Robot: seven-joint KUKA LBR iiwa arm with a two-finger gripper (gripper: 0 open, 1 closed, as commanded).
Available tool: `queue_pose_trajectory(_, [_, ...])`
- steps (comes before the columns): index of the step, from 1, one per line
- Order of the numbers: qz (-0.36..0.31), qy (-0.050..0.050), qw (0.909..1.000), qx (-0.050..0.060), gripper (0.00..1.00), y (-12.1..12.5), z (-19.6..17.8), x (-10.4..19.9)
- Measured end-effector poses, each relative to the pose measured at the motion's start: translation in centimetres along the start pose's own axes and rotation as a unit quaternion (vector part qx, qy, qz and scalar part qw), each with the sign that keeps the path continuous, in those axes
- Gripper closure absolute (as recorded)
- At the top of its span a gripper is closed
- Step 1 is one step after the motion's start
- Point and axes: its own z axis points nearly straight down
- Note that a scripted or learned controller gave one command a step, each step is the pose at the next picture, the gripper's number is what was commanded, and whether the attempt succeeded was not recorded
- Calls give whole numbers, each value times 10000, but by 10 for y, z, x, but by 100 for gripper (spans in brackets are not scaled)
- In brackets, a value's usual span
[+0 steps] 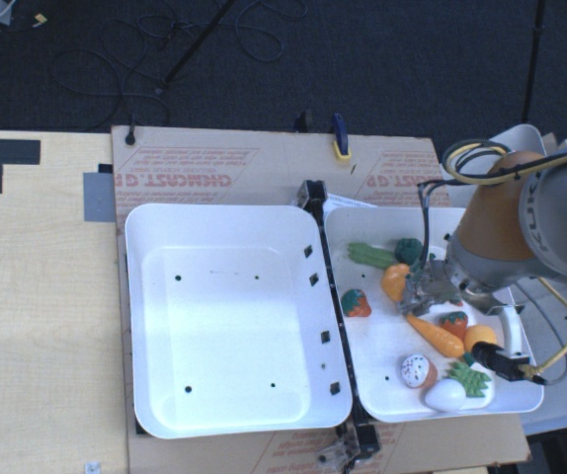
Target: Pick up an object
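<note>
**Arm down in the right bin, toys all around it**

The gripper (420, 292) sits low in the right bin (382, 403), but I can't tell its grip state. An orange carrot (436, 335) lies at its 5 o'clock; a strawberry (355, 303) at 9.

Robotics lab or test cell, not a home or shop. Landmark: the left white bin (224, 319). It sits on a flattened cardboard sheet (214, 171) printed with lettering, laid over a pale wood-grain bench (37, 294). Beyond the bin, dark carpet (363, 57) strewn with loose black cables (264, 18) and what looks like a stand's leg. Clamped against the bin's right side, a second bin (382, 383) of toy food. Further right, a grey industrial arm (521, 225) trailing yellow and black cabling.
</note>
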Motion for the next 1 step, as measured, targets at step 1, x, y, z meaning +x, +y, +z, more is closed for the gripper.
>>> queue_pose_trajectory(1, [-77, 24, 9999, -63, 100, 25, -95, 127])
